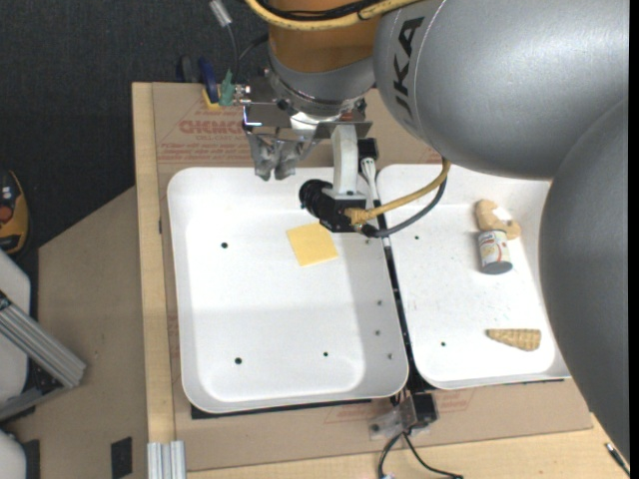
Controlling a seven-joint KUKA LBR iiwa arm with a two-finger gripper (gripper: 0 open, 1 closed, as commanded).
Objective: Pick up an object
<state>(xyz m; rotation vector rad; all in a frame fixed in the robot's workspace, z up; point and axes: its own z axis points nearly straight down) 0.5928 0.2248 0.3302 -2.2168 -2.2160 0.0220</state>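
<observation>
Grey arm point(519, 78), huge and closest to the camera, fills the upper right, its orange band point(319, 13) sitting just above the wrist. Below the band hangs the gripper point(278, 160), poised over the far edge of the left bin point(200, 297); two short metal fingers point down with a small gap between them and nothing held, so it looks open. Just right of the gripper and a little nearer the camera lies a yellow square point(314, 244), flat on the left bin's floor, with a black fitting point(324, 206) and tan hose point(414, 198) between the two. Well to the gripper's right, in the right bin point(439, 357), lie a small bottle point(491, 247) beside a tan lump point(494, 215), and a cone point(514, 339) nearer the camera. Both bins rest on a brown surface point(160, 267).
</observation>
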